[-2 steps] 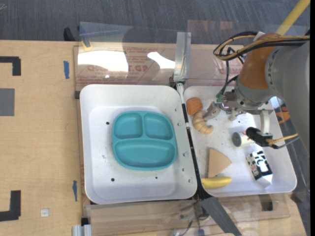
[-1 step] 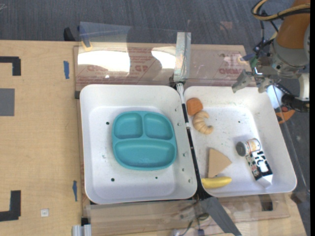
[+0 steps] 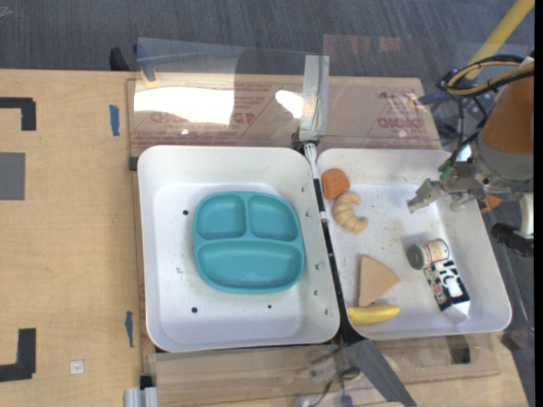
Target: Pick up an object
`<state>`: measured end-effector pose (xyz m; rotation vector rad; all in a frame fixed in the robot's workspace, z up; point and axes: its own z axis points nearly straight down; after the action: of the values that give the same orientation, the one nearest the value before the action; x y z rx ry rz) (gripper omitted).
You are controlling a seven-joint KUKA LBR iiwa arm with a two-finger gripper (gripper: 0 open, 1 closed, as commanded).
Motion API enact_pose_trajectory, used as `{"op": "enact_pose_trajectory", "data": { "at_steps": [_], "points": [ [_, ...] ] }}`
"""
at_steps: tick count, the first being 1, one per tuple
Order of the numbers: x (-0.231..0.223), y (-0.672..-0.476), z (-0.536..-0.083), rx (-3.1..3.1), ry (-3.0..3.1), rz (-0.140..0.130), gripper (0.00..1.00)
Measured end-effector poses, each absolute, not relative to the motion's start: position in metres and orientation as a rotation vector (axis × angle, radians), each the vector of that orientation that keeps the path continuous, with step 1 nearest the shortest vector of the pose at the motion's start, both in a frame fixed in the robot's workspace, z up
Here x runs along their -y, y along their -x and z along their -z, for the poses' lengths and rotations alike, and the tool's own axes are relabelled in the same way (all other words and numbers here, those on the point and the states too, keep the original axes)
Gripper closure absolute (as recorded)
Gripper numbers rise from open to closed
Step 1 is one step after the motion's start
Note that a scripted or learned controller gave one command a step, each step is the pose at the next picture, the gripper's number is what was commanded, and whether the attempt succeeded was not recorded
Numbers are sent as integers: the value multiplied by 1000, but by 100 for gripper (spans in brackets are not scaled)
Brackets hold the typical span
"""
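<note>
My gripper (image 3: 452, 197) hangs over the far right part of the right bin (image 3: 496, 265), below the orange band of the arm. It is open, with nothing between its fingers. One fingertip (image 3: 421, 200) points left toward the bin's middle. Near that bin's far left corner lie an orange ball (image 3: 335, 181) and a croissant (image 3: 349, 211). A white tube with a black label and a silver cap (image 3: 439, 274) lies in front of the gripper. A tan wedge (image 3: 373, 278) and a banana (image 3: 372, 314) lie near the front left.
The left bin (image 3: 161, 253) holds a teal divided plate (image 3: 249, 241). A clear plastic panel (image 3: 221, 100) stands behind both bins. Cables (image 3: 475, 75) hang at the far right above the arm.
</note>
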<state>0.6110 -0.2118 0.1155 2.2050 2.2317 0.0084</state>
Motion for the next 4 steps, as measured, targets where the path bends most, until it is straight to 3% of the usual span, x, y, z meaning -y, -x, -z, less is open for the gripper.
{"op": "enact_pose_trajectory", "data": {
  "at_steps": [1,2,3,4],
  "points": [
    [129,-672,-203,-2233,-2193,-20,0],
    [133,-602,-121,-2231,-2217,4,0],
    [96,-662,-93,-2230,-2210,3,0],
    [114,-631,-88,-2223,-2212,-5,0]
  ]
}}
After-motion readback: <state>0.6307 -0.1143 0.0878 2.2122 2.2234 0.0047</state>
